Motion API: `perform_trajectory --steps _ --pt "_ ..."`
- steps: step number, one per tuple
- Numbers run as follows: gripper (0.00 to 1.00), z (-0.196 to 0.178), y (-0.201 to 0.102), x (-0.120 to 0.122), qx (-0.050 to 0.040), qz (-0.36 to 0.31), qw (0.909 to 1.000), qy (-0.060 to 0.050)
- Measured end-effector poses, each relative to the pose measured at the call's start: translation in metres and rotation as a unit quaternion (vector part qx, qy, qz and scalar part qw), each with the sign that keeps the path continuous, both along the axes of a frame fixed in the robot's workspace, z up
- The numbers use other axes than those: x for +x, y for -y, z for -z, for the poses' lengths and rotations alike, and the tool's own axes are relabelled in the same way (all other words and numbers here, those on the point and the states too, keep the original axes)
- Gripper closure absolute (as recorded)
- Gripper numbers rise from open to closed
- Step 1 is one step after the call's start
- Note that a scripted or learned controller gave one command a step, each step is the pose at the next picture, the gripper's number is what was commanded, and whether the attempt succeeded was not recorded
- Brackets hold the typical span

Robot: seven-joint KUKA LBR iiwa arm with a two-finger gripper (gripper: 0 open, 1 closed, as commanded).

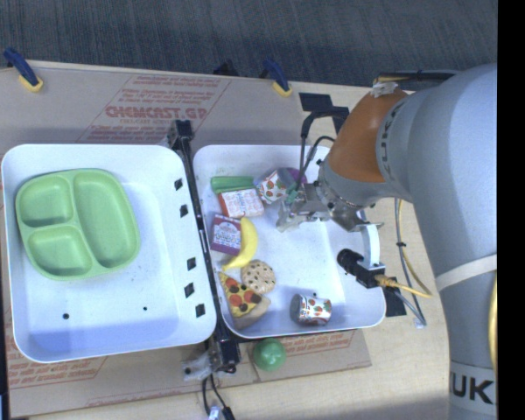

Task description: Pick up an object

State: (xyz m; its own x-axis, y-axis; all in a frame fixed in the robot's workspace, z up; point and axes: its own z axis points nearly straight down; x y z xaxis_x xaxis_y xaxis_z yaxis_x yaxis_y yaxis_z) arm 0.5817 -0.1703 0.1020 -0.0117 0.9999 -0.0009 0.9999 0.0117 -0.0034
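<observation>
Fingers [290, 213], grip unclear, hang over the right bin [354, 309] on a cardboard-covered bench [149, 103].

**Small toy foods clustered in the right white bin**

The right shallow white plastic bin [354, 318] holds the objects. A flat green rectangular block [233, 183] lies near its far left corner, with a pink-and-white printed carton [241, 203] just below it and a small colourful printed packet [272, 186] to the right. A purple box [226, 233] touches a curved yellow toy banana [245, 244]. Nearer the front lie a round speckled toy cookie [258, 276], a toy pizza slice [242, 301] and a small printed can on its side [311, 308].
</observation>
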Motion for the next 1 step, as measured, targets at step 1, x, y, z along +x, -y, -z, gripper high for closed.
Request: perform_trajectory --steps 1 --pt "1.00 -0.1276 0.0057 -0.0307 0.0001 0.004 1.0000 0.002"
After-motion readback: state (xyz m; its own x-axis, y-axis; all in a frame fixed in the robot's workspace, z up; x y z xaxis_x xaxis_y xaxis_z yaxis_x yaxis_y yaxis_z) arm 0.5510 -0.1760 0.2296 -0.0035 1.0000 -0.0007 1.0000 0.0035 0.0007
